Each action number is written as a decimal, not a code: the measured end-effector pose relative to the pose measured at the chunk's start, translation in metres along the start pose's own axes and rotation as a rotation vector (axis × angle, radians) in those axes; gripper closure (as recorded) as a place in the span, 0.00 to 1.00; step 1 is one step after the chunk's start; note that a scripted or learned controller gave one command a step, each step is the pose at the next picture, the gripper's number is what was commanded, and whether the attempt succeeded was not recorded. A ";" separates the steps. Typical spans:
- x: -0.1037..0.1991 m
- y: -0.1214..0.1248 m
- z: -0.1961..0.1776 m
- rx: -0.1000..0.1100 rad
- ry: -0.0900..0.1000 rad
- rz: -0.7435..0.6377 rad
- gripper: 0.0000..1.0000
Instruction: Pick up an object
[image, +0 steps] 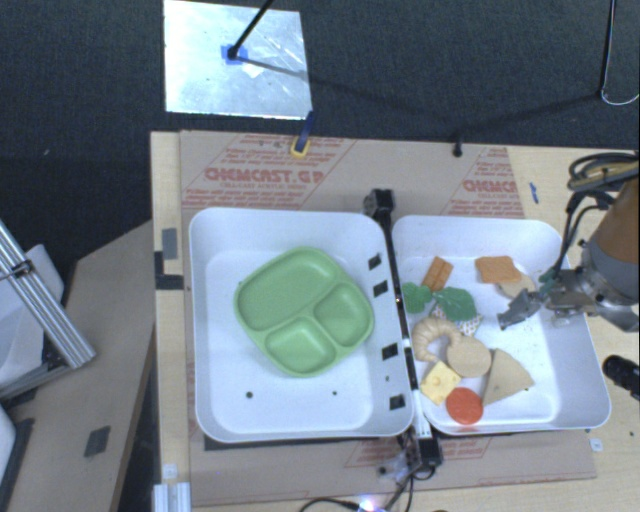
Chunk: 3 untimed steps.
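I'm looking at the gripper (512, 316) at the right of the frame, dark and blurred over the right bin (575, 400); whether the fingers are open or closed, I cannot tell. The arm (615, 265) is cut off by the frame's right edge. Beside the tip I count roughly nine toy foods (470, 350), some overlapping. One green tray (303, 311) sits in the left bin (220, 380).
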<state>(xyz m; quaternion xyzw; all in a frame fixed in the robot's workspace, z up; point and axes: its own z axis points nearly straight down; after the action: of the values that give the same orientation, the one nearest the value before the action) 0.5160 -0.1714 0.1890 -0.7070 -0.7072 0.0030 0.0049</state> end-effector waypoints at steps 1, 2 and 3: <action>0.000 0.003 -0.006 -0.012 -0.003 -0.003 0.00; 0.003 0.004 0.035 -0.009 -0.002 -0.001 0.00; -0.001 0.013 0.092 -0.010 -0.002 -0.001 0.00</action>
<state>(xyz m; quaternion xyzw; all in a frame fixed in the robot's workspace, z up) 0.5279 -0.1724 0.0972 -0.7068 -0.7075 0.0003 0.0006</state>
